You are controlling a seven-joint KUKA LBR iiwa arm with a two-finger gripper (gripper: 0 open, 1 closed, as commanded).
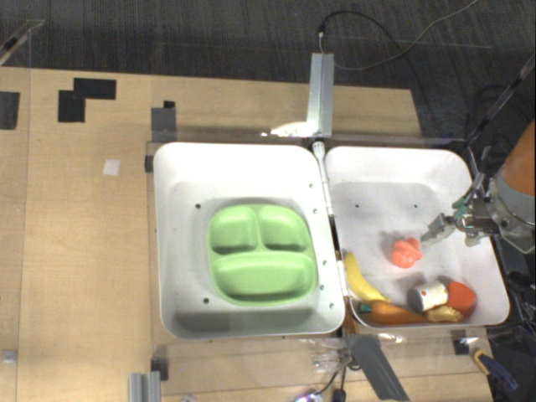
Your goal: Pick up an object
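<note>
End effector (442,224) hangs over the right bin (394,170), just beside a pink toy (406,253), nothing held.

Nearest the camera, along the bin's front wall, lie a carrot (394,312), a banana (360,279), a small can (428,296) and a tomato (461,295), crowded together. Past them the pink toy sits alone on bare floor, probably light, rounded and a bit slippery; I would close across its middle from above. Whether the fingers stand apart or together, I cannot tell. The left bin (180,182) holds a green tray (261,254); worktop (75,249) beyond.
</note>
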